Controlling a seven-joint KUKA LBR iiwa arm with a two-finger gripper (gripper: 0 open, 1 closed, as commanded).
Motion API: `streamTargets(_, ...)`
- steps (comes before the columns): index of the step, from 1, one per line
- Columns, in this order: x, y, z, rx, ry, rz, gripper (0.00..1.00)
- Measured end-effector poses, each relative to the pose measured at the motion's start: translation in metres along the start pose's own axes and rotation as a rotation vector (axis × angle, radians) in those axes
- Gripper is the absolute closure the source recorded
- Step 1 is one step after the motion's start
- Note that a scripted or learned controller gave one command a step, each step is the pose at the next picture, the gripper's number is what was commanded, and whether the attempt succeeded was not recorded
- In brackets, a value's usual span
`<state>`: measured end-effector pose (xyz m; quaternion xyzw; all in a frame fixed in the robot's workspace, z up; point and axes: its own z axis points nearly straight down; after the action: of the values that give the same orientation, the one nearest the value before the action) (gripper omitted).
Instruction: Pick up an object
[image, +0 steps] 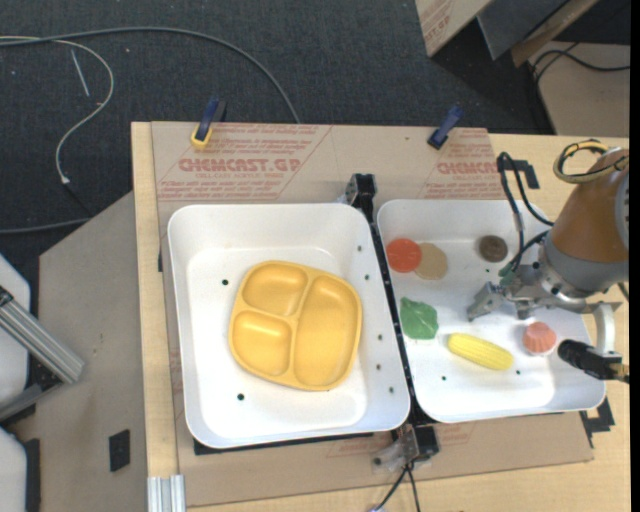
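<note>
The right bin holds several small items: a red-orange disc, a tan disc, a small brown round piece, a green leafy piece, a yellow corn cob and a salmon-pink piece. My gripper hangs low over the right half of this bin, above the corn cob and to the left of the pink piece. Its fingers are spread with nothing between them. The grey arm with its orange band reaches in from the right.
The left bin holds a yellow divided plate. Black cables run along the arm over the right bin's far edge. Two blue clamps hold the cardboard base at the back.
</note>
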<state>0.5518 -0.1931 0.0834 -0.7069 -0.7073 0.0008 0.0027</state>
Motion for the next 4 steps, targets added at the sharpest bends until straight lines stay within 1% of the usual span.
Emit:
streamTargets(1,0.000,0.001,-0.013,-0.005,-0.001,0.000,1.00)
streamTargets(2,-0.006,0.007,-0.060,-0.011,-0.005,0.000,1.00)
streamTargets(3,0.001,0.011,-0.122,-0.013,-0.005,-0.001,1.00)
streamTargets(4,0.001,0.012,-0.128,-0.008,-0.004,-0.001,1.00)
